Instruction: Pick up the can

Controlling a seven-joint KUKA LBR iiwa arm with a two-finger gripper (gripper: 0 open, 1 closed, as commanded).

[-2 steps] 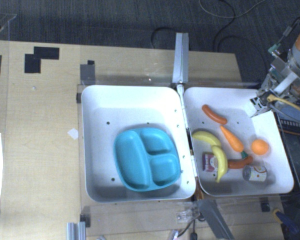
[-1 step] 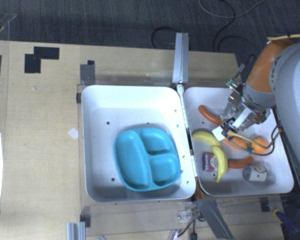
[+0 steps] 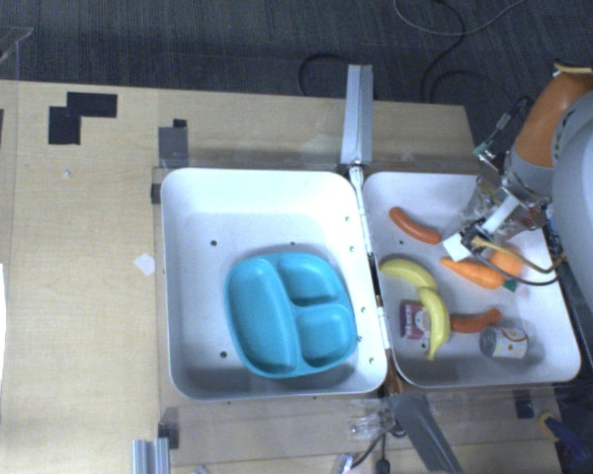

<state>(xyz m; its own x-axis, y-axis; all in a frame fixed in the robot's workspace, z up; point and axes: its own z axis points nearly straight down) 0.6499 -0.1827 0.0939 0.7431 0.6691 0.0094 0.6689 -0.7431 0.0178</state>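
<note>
Tool (image 3: 471,240) over carrot (image 3: 472,273) in rt bin; can (image 3: 503,343) apart, near front.

Wooden bench (image 3: 79,265), two white bins (image 3: 188,265) side by side

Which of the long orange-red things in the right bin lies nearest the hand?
The carrot, right under the hand; the sausage lies farther left.

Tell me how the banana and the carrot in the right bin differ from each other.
The banana is yellow and curved; the carrot is orange and nearly straight. The banana looks longer and thicker than the carrot. The banana lies near the bin's left wall, against a small dark red packet; the carrot lies further right, just under the gripper. Both lie flat in the right bin.
</note>
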